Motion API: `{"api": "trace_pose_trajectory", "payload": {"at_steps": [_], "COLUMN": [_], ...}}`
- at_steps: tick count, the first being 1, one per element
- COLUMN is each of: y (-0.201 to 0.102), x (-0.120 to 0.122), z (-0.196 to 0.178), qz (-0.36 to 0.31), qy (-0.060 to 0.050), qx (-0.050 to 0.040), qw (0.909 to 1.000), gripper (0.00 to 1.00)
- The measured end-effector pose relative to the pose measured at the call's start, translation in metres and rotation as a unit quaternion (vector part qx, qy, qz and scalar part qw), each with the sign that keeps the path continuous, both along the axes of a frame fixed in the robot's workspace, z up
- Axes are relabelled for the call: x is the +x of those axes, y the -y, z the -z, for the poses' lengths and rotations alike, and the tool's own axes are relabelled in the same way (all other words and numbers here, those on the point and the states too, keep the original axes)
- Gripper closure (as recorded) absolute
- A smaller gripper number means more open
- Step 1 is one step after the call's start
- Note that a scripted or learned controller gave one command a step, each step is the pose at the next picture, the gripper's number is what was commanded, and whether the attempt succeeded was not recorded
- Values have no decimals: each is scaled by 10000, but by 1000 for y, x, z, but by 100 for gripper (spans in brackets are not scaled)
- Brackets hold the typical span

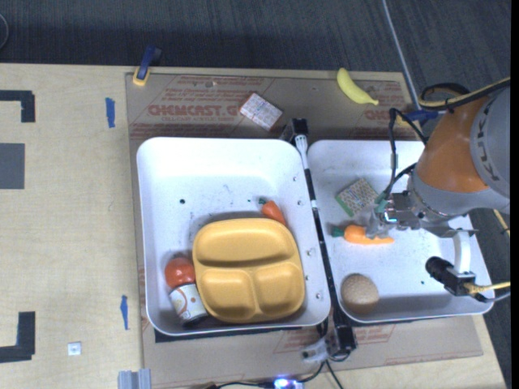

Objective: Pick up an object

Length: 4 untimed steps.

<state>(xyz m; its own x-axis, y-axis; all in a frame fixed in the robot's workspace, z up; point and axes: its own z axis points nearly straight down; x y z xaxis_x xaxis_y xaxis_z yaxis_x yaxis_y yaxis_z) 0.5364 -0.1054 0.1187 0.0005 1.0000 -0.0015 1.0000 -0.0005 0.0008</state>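
the gripper [379, 222] hangs low in the right white bin [454, 298], its small metal tip right at the leafy end of a smooth orange plastic carrot [361, 235]; whether the jaws are spread or pinching the carrot cannot be told, as the wrist hides them. the carrot lies flat on the bin floor, green tip pointing toward the centre divider. just beyond the carrot, toward the far wall, lies a flat speckled green-grey square pad [357, 194], tilted. nearer than the carrot, against the near wall, sits a rounded tan potato-like lump [360, 291], matte. to the right of the carrot a black-and-white fitting [454, 272] on the arm hangs over the near right corner.

across the divider from the carrot, the left white bin [162, 168] holds a glossy yellow compartment tray [247, 267] turned face down, an orange piece [272, 211] peeking at its far edge, and a red-and-white small toy [183, 286] at its left side. the far half of that bin's floor is bare.

beyond both bins, on the cardboard sheet [195, 108], lie a yellow banana [354, 87] and a small patterned card [260, 110].
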Motion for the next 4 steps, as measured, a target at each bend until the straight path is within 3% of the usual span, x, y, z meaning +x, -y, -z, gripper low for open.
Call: {"api": "trace_pose_trajectory", "payload": {"at_steps": [1,2,3,4], "y": [0,0,13,13], "x": [1,1,46,46], "z": [-1,-11,27,27], "qz": [-2,-7,-7,-8], "qy": [9,19,-7,-9], "qx": [-4,-7,7,8], "qw": [10000,10000,10000,10000], "gripper": [0,100,100,0]}}
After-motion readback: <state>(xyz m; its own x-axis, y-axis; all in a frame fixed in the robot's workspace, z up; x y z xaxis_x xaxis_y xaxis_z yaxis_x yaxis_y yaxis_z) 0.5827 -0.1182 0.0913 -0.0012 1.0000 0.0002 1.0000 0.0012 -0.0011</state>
